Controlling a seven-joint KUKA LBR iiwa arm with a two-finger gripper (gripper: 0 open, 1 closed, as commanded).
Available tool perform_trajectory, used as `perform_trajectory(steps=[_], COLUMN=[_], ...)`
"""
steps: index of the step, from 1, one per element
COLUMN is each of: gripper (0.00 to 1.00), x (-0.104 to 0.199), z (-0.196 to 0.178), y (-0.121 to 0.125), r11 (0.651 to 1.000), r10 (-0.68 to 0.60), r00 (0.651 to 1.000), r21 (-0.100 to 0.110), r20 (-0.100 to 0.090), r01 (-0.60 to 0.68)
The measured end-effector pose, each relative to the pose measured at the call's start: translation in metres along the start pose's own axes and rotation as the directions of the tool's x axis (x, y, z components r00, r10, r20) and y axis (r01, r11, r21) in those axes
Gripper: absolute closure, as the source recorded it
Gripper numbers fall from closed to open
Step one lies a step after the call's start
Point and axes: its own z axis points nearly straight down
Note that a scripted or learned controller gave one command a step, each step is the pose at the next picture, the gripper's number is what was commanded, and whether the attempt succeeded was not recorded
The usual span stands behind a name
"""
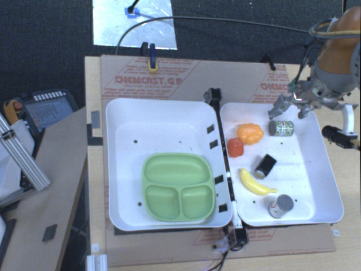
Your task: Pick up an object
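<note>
**Clerk:** Item one, your position?

**Arm:** My fingers (291, 105) hang over the far end of the right bin (324, 168), spread apart, nothing between them. Step in hand, as I judge it: approach, no grasp yet.

**Clerk:** Contents of that bin?

**Arm:** Green can (281, 129) on its side, just below my fingers, nearest candidate. Orange fruit (249, 132) beside it toward the divider. Red block (235, 147) near the divider. Small black object (265, 165) mid-bin. Banana (255, 183) below that. Grey-capped container (280, 205) at the near end.

**Clerk:** Left bin?

**Arm:** Left bin (130, 129) holds one green divided tray (179, 186), well apart from me.

**Clerk:** Next move?

**Arm:** Likely: descend over the can, straddle its round body across the axis, then close. It may roll if one finger touches first.
</note>
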Motion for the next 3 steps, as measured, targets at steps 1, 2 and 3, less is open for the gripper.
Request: perform_trajectory(steps=[1, 2, 3], gripper=[0.00, 0.00, 1.00], x=[-0.008, 0.000, -0.001], z=[0.046, 0.093, 0.083], y=[-0.002, -0.004, -0.004], r11=[1.000, 1.000, 1.000], r10=[0.002, 0.001, 0.001], r00=[1.000, 1.000, 1.000], r21=[-0.001, 0.006, 0.005], r20=[0.001, 0.001, 0.002], r01=[-0.002, -0.001, -0.001])
